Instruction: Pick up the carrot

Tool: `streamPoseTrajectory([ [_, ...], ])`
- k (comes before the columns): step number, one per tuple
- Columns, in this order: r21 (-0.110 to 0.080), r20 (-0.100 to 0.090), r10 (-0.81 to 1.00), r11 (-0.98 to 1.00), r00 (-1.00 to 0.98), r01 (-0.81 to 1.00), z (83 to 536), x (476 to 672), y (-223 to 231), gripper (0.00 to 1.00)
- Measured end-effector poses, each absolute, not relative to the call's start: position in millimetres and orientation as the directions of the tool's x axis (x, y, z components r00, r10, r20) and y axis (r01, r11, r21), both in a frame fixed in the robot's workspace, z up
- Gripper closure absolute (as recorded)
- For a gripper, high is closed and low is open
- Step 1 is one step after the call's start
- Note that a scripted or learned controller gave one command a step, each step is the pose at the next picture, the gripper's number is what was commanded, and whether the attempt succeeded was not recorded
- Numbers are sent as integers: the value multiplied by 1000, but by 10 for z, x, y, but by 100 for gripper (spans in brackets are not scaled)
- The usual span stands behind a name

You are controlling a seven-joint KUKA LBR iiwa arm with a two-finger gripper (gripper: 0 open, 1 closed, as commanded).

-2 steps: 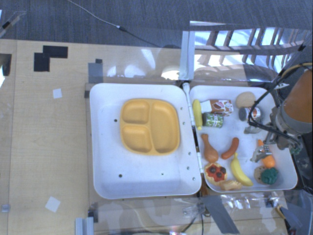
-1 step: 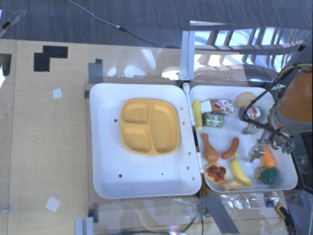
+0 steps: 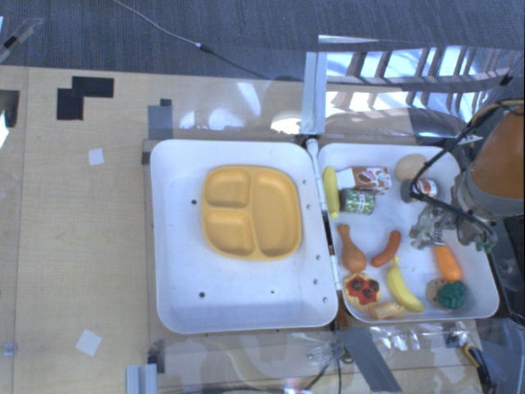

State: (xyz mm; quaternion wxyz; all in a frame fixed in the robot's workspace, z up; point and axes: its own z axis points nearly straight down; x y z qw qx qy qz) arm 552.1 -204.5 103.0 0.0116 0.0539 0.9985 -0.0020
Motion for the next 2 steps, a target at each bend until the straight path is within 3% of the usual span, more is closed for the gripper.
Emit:
streamPoseTrajectory([
  [1,-10,-23,-23,1000,-999,-23,2518,4911,-2080,100],
  [2,5,4,-79,997,-997,-79,975,5160,-2028,100],
])
